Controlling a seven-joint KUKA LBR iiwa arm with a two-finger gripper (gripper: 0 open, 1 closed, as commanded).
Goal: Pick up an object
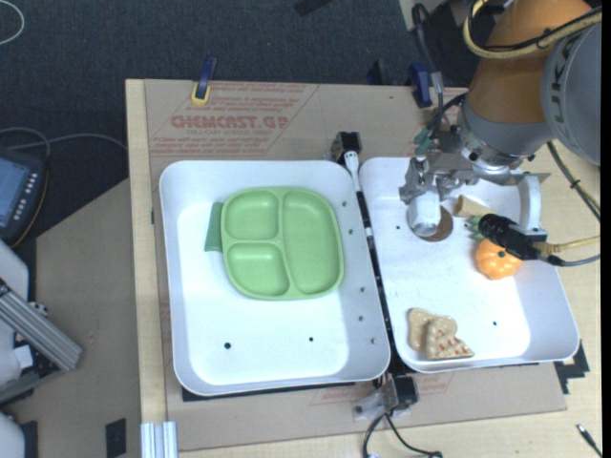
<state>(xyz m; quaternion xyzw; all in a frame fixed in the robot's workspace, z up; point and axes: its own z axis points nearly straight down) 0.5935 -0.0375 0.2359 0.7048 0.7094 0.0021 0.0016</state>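
The hand (426, 210) hangs low over the far part of the right white bin (535, 337); whether it grips anything I cannot tell. Nearby, right of it, the small orange pumpkin-shaped toy (495, 260) looks light, smooth, rounded: pinch across its middle.

1. An orange toy (495, 259), round like a small pumpkin, sits in the right bin (496, 337) near its right side.
2. A tan, bumpy toy (438, 335) that looks like a biscuit lies flat near the front of the same bin.
3. A green plate (282, 241) with three sections lies flat in the left bin (258, 351).
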